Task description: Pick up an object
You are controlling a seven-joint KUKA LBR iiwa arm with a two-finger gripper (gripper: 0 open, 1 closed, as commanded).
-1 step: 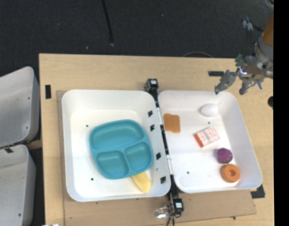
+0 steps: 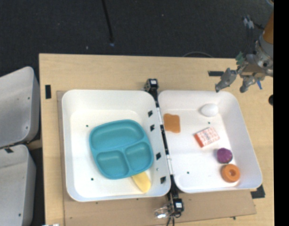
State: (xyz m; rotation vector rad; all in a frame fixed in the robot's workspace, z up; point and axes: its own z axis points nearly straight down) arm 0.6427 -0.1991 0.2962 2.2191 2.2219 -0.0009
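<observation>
While parked above the far right corner of the right bin [image 2: 245, 126], gripper [image 2: 235, 82] hangs released, two fingers splayed apart with nothing between them. Reads as the approach step: no grasp begun, no target touched.

Candidates all lying in the right bin: white egg-shaped object [image 2: 209, 109] near the far wall, closest to the gripper; orange-brown square piece [image 2: 172, 123] near the divider; red-and-white box [image 2: 206, 137] mid-bin, tilted; purple ball [image 2: 224, 155] and orange ring-shaped object [image 2: 230, 173] just beside each other near the near right corner. Left bin [image 2: 71, 126] carrying a teal divided plate [image 2: 121, 148] with a yellow piece [image 2: 142, 182] poking out from under its near edge.

Next move probably needs: travel inward over the bin, centre on one item, descend with fingers kept wide, close. Egg likely shortest reach but round and liable to slip; box likely easier flat-sided grip.

Arm pose: reaching in from the right edge, wrist [image 2: 257, 62] high, orange band [image 2: 268, 29] just visible above, fingers pointing down and leftward toward the bench [image 2: 111, 69].
</observation>
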